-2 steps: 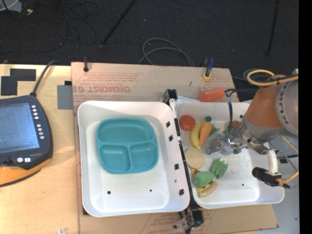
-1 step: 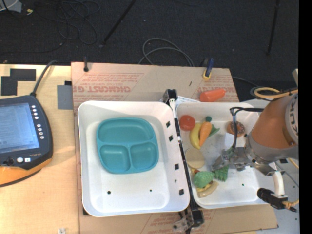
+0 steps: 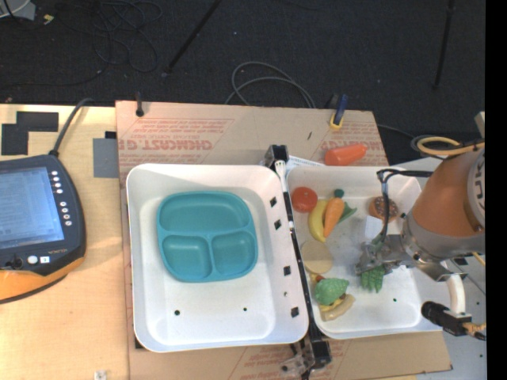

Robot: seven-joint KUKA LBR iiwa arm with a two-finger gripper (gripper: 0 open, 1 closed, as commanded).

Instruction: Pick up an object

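- Nearest the lens, a leafy green toy [image 3: 329, 289] and a banana-like piece [image 3: 336, 306] lie at the front of the right bin [image 3: 396, 321].
- Just behind them, the gripper [image 3: 375, 261] hangs low over a small green broccoli-like toy [image 3: 371, 279]; whether it is spread or pinching cannot be told from here.
- That green toy sits mid-bin on the right side, directly beneath the gripper and apart from the carrot [image 3: 333, 213], banana [image 3: 318, 219] and tomato [image 3: 304, 199] further back.
- Judged by its look, the green toy is light moulded plastic, stiff and somewhat slick; its bumpy crown may slip, so a grasp across the narrower stem seems safer.
- Left bin [image 3: 150, 307] holds a teal divided plate [image 3: 207, 236].
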